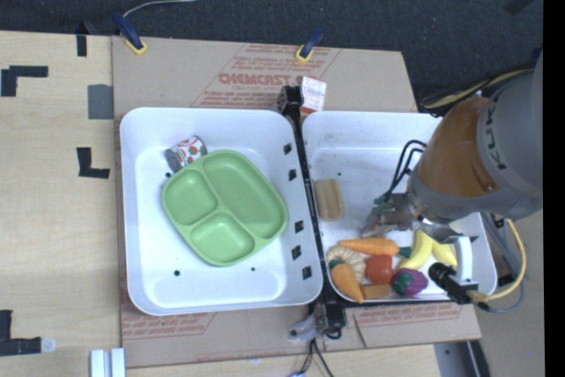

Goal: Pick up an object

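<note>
Gripper [389, 216], its state impossible to tell, hovers at twelve o'clock of the carrot [369, 246] in the right bin [353, 132]; the approach step, I judge, with descent next.

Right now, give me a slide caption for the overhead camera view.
KUKA arm's gripper lowered over toy food in the right bin; green divided plate in the left bin.
</note>
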Robot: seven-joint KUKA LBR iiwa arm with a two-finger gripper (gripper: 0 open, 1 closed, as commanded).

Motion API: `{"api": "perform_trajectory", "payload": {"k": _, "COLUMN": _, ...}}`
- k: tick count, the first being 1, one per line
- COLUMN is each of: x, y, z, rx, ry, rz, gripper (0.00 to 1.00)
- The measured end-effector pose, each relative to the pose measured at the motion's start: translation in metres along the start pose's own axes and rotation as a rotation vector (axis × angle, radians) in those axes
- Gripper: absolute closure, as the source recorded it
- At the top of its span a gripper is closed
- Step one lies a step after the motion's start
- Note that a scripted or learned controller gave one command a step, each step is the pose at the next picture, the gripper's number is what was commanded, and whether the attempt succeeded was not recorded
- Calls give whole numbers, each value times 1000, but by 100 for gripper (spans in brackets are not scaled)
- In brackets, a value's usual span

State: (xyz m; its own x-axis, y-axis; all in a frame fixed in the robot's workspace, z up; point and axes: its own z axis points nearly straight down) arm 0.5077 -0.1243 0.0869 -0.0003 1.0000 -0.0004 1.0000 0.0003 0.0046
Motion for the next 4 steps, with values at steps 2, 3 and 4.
{"api": "perform_trajectory", "payload": {"k": 2, "x": 1, "y": 0, "z": -9, "rx": 0, "ry": 1, "rz": 0, "gripper": 0}}
{"api": "perform_trajectory", "payload": {"k": 3, "x": 16, "y": -21, "z": 0, "rx": -5, "ry": -3, "rz": 1, "gripper": 0}}
{"api": "perform_trajectory", "payload": {"k": 4, "x": 23, "y": -22, "z": 0, "rx": -4, "ry": -3, "rz": 1, "gripper": 0}}
